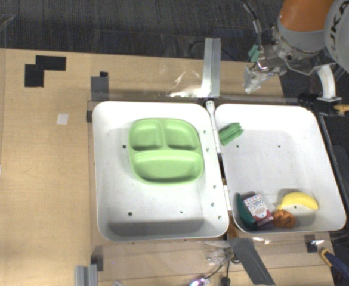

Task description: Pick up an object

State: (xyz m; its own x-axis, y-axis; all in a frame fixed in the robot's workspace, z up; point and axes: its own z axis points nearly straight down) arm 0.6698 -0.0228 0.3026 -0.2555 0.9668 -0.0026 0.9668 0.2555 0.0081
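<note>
A wooden bench (37, 159) holds two shallow white plastic bins side by side, seen from above at a slant. The right-hand bin (281, 159) serves as the landmark here. Beyond its far rim, above the bench, hangs the two-finger gripper (255, 79) of a grey robot arm with an orange band (302, 8) above the wrist. Whether the gripper's tips are spread or closed cannot be told, and nothing is visible between them.

Inside the right-hand bin, a small green block (230, 133) lies tilted against its far left wall. In its near corner sits a cluster of objects: a yellow banana-shaped toy (299, 202), a small orange-brown lump (284, 218) just beside it, a white and red printed packet (257, 207), and a dark teal object (242, 207) against the left wall.

To the left of the right-hand bin, touching it along one side, the left-hand bin (111, 216) holds a light green plastic plate (164, 150) divided into three compartments.
</note>
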